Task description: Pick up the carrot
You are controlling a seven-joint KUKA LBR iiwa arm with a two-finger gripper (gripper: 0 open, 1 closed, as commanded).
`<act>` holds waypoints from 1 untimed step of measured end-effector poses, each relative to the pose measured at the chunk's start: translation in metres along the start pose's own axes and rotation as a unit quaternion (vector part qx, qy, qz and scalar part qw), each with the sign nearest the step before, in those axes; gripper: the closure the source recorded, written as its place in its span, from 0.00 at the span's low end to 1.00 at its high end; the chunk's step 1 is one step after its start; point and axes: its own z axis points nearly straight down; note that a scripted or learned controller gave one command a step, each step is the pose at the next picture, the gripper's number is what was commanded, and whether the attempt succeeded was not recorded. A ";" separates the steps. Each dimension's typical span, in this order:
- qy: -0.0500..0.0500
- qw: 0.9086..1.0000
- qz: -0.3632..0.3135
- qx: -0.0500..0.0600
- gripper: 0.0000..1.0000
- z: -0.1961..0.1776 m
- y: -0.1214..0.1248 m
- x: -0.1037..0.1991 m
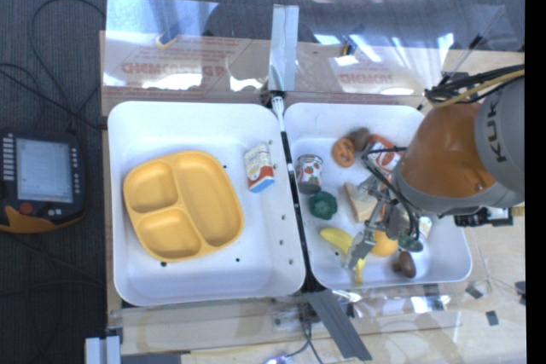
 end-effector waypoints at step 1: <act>0.007 0.999 0.046 0.002 0.00 -0.006 -0.001 0.005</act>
